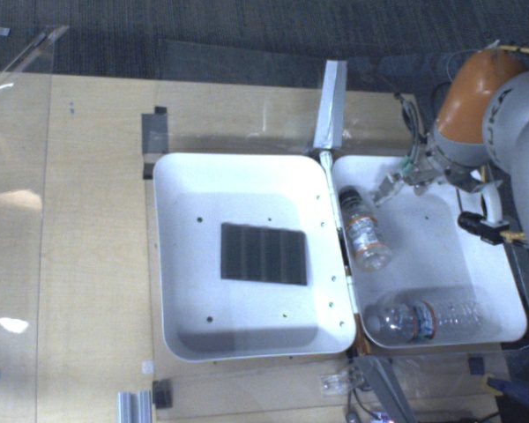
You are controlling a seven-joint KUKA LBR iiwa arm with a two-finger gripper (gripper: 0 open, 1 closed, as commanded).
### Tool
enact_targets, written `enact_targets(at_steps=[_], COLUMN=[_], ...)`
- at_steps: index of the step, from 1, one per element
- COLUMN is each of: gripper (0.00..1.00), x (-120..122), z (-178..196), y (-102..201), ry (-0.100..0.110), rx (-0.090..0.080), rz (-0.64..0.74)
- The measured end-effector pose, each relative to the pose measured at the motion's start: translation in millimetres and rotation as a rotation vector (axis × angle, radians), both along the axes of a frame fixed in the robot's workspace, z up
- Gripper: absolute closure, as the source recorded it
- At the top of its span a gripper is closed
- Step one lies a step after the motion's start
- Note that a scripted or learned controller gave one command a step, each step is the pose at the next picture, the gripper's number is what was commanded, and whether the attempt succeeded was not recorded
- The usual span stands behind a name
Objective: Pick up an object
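- Gripper: over right bin, upper left corner; open/closed can't tell.
- Small bottle, clear bottle: lying in right bin.
- Left bin: dark pad at ctr.

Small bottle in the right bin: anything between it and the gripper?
Nothing visible. The small bottle lies against the right bin's left wall, and the gripper hangs just up and right of its cap, with bare bin floor between them. The large bottle lies apart at the near edge.
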State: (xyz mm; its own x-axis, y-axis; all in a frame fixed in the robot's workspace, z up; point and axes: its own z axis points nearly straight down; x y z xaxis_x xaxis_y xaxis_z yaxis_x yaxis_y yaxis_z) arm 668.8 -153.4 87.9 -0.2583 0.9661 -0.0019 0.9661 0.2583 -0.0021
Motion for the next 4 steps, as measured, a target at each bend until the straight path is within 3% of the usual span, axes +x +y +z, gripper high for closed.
enact_targets(at_steps=[1,2,3,4], gripper=[0.0,0.0,0.0,0.0], x=[-69.9,1.1,-61.5,-105.0], z=[2.1,-0.3,1.9,2.5], y=[30.5,44.1,58.7,44.6], ry=[-0.014,-0.004,-0.009,-0.018], rx=[-0.005,0.003,0.003,0.002], rz=[0.127,-0.079,-0.004,0.114])
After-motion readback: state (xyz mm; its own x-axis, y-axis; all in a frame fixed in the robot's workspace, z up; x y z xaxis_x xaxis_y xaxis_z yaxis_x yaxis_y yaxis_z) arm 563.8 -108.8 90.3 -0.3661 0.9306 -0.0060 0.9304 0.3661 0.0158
